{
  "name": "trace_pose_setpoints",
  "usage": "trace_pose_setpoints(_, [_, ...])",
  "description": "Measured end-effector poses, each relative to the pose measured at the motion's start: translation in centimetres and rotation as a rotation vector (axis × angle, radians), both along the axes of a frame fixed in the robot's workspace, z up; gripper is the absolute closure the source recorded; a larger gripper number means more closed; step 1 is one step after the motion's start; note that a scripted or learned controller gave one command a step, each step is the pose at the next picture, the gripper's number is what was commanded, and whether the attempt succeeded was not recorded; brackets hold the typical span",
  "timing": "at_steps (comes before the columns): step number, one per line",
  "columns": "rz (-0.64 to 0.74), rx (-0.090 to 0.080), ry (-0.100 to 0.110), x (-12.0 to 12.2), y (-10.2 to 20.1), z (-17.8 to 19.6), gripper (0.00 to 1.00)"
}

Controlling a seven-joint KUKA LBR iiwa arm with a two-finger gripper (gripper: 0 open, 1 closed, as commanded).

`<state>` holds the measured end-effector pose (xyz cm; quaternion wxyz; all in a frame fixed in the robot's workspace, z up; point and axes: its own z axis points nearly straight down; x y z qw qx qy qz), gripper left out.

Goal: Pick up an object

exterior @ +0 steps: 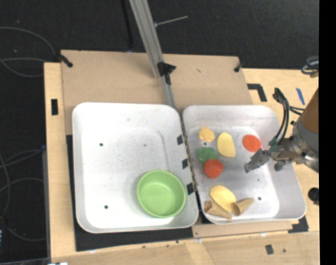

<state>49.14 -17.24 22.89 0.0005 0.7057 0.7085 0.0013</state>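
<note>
Tool [256,164] hanging low over the right-hand white bin [275,200], dark against the bin floor, at the end of a grey arm coming in from the right. Spread or pressed together: cannot tell at this size and slant.

Just up from the tool, very near its tip, an orange-red ball [251,143], round and glossy. Further left of the tool, a smooth pale-yellow oval piece [226,144], standing lengthwise, and beyond that a smaller yellow lump [207,134]. Left of the tool and well apart from it, a red round fruit [213,169], touching a green piece [205,154] just above. Below and left of the tool, a yellow lemon-like shape [222,195], with two tan cone-like pieces beside it: one [244,205] nearer the tool, one [216,209] further left at the bin's lower edge.

Far left of the tool, in the other white bin [101,131], a light-green bowl [161,193], upright, near the lower right corner. Both bins side by side on a tan tabletop [129,76]. A metal pole [147,32] slanting up behind the bins.
</note>
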Motion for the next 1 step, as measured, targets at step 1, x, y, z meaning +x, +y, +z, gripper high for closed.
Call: trace_pose_setpoints(1, [-0.001, 0.000, -0.001, 0.00, -0.02, 0.00, 0.00])
